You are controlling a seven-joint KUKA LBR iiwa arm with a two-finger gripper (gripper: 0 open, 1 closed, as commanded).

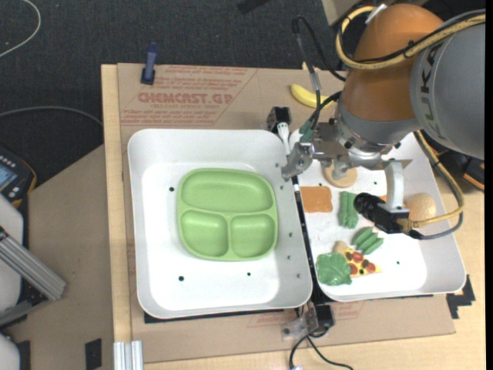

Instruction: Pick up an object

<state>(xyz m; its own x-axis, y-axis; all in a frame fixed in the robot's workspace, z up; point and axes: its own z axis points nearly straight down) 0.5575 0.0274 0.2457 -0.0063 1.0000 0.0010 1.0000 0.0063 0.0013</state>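
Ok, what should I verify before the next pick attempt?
1. Tool over the right bin: ok.
2. Anything held in the tool: cannot tell.
3. Orange square lies apart from its neighbours: ok.
4. Pizza slice free of the green leaf: not ok, they touch.
5. Green divided plate sits alone in the left bin: ok.

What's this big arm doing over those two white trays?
A grey-and-orange robot arm is trying to pick something up. Its gripper is low over the right bin, just above a round tan piece. Close by lie an orange square, a green pod and a pizza slice. I can't tell whether it has hold of anything. The left bin holds a green divided plate.
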